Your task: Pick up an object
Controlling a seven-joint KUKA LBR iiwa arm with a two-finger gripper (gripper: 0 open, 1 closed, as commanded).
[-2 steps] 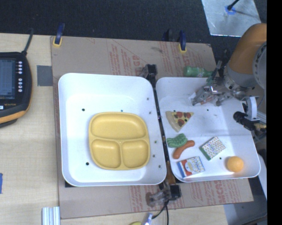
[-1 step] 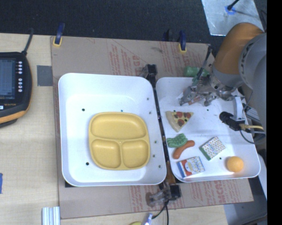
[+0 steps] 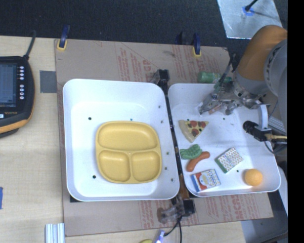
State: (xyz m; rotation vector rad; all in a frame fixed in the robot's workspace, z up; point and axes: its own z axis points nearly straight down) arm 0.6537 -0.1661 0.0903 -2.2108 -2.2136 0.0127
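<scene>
The two-finger metal gripper (image 3: pixel 207 107) is seen low over the right shallow white bin (image 3: pixel 253 186), above the triangular toy pizza slice (image 3: pixel 192 128); its finger state cannot be told.

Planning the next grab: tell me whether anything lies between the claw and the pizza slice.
Nothing visible does. The claw hovers at the right bin's far end, and the pizza slice lies just nearer the camera, with bare white floor between them.

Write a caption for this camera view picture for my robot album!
Robot end effector over the right bin, near toy pizza, hot dog and orange ball; yellow tray in left bin.
</scene>
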